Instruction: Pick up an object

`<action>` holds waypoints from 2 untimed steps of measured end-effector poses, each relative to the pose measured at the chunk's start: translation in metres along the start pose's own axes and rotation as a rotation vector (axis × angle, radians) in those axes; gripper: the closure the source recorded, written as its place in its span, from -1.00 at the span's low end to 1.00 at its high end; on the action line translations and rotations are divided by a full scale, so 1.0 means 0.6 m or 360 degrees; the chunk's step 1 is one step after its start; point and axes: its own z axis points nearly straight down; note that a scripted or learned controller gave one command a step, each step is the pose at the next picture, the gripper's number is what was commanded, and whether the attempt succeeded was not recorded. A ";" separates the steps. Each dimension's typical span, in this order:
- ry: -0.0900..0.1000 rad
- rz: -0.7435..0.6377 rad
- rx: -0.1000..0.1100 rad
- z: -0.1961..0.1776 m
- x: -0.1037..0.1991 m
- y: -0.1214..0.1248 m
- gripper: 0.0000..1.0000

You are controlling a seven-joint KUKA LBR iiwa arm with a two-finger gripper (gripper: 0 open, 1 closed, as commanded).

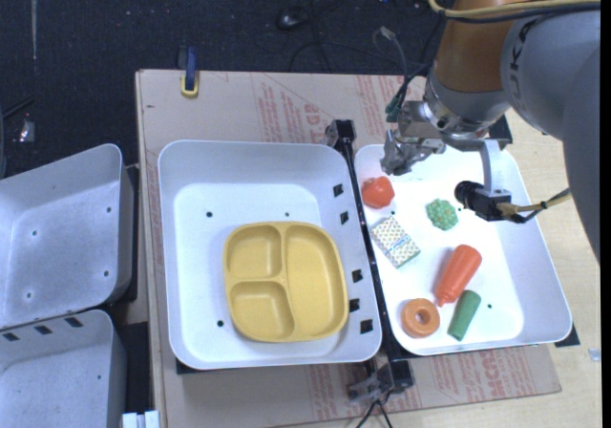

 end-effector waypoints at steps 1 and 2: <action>0.0000 0.0000 0.0001 0.017 0.085 -0.013 1.00; 0.0001 -0.0001 -0.0001 -0.004 0.170 -0.036 1.00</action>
